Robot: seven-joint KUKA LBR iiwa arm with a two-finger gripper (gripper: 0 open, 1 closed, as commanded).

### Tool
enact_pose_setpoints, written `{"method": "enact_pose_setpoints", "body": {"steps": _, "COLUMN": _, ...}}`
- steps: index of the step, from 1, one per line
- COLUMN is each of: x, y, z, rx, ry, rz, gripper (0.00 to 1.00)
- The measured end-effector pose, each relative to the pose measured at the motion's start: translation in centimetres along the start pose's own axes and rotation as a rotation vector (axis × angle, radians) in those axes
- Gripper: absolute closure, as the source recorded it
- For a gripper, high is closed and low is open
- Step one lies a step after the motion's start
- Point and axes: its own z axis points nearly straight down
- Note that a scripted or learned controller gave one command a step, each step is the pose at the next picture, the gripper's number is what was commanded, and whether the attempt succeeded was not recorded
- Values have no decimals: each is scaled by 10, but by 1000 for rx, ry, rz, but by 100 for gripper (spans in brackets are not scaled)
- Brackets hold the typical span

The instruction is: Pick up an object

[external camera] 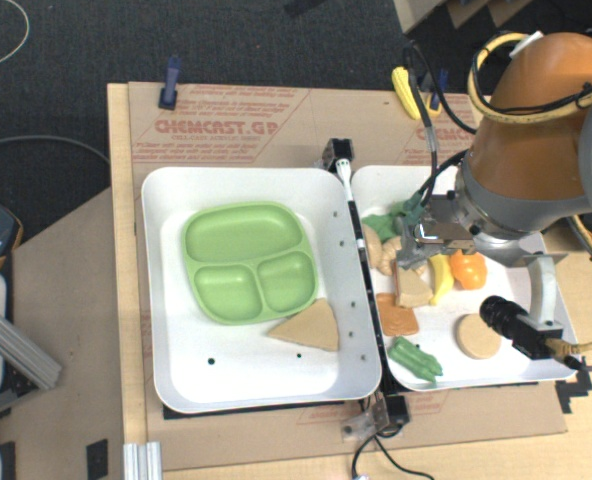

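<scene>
Arm is in from the right, over the right bin. End effector is low over the bin's left half, right at a beige chunk. Can't tell if it's spread or closed, and nothing is visibly pinched.

Pickable objects in the right bin:
- yellow piece and orange ball, just right of the end effector
- red-orange slab, near side of it
- green piece, near edge
- tan disc, near right
- second green piece, far side, partly under the arm

Left bin: green three-section plate, with a tan wedge just beside its near right corner.

Counter has red print "CHEMCAST" on the far side; the letters after it aren't clear. Blue clip sits on the far left edge.
</scene>
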Motion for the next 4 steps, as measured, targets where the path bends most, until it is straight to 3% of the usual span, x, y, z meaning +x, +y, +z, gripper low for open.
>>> {"method": "enact_pose_setpoints", "body": {"steps": 1, "x": 82, "y": -5, "z": 131, "rx": 22, "ry": 2, "rz": -9, "gripper": 100}}
{"method": "enact_pose_setpoints", "body": {"steps": 2, "x": 138, "y": -2, "z": 77, "rx": 7, "ry": 3, "rz": -7, "gripper": 100}}
{"method": "enact_pose_setpoints", "body": {"steps": 3, "x": 94, "y": -2, "z": 63, "rx": 9, "ry": -1, "rz": 2, "gripper": 100}}
{"method": "enact_pose_setpoints", "body": {"steps": 4, "x": 118, "y": 2, "z": -100, "rx": -9, "ry": 8, "rz": -6, "gripper": 100}}
